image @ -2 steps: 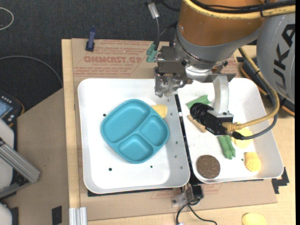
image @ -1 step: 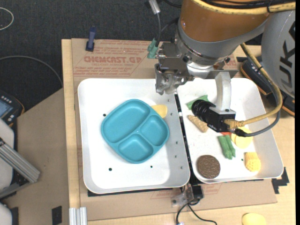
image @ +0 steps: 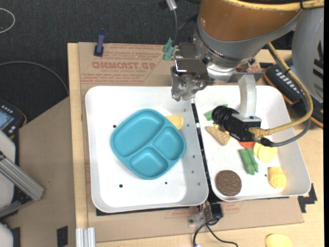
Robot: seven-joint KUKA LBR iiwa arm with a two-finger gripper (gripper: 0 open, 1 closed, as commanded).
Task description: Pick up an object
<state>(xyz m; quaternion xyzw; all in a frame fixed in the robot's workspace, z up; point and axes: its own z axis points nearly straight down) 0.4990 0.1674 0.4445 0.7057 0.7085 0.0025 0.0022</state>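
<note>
My gripper (image: pixel 181 90) hangs over the back edge of the bins, near the divider between them, with nothing visibly held. In the left bin (image: pixel 100 112) lies a blue divided plate (image: pixel 149 143), and a small yellow piece (image: pixel 175 121) touches its far right rim. The right bin (image: pixel 295 153) holds a tan waffle-like wedge (image: pixel 218 135), a green leaf bit (image: pixel 208 115), a green pod (image: pixel 249 161), a red piece (image: pixel 247 144), a pale yellow round (image: pixel 266 154), a yellow corn piece (image: pixel 276 177) and a brown round cookie (image: pixel 228 182).
The arm's big orange and grey wrist (image: pixel 241 14) covers the back of the right bin. A blue clip (image: pixel 99 42) sits on the cardboard behind the left bin. A black remote (image: pixel 286 84) lies at the right, and a yellow item (image: pixel 278 240) sits on the bench in front.
</note>
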